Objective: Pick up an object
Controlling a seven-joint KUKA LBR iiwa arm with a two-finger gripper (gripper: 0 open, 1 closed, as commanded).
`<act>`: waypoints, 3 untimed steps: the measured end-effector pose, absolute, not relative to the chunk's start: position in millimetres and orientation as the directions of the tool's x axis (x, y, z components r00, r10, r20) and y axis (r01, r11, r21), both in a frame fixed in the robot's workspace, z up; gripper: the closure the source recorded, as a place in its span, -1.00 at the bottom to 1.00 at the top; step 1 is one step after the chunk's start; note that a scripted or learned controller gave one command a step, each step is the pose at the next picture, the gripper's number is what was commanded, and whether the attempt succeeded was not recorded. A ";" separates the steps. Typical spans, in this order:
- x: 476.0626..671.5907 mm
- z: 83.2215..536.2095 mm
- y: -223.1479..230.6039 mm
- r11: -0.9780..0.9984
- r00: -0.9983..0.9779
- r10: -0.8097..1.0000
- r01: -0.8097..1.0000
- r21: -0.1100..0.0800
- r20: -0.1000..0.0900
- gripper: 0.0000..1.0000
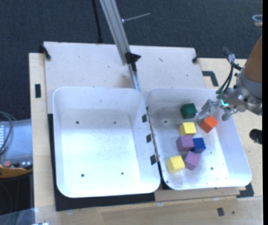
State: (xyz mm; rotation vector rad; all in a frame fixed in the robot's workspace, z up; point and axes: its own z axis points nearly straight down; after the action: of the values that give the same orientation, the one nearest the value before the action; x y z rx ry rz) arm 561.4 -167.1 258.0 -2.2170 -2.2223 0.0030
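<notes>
Our claw (214, 110) hangs over the right bin (232, 172), toward its 2 o'clock corner. We cannot tell how wide it stands or whether it grips anything. The orange cube (209, 123) sits just at its 7 o'clock, nearest of the blocks. We read no writing anywhere.

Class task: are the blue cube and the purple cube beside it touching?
Touching: the camera view shows the blue cube pressed against the purple cube, no gap.
</notes>
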 end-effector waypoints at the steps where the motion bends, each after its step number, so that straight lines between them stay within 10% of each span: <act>1: 562.2 260.1 -167.2 0.001 -0.001 1.000 1.000 0.001 0.000 -1.00; 3: 551.4 168.8 -169.2 -0.002 0.002 1.000 1.000 -0.004 -0.001 -1.00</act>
State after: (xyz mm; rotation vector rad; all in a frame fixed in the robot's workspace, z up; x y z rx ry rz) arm 551.4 -169.2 168.8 -2.2224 -2.2171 0.0052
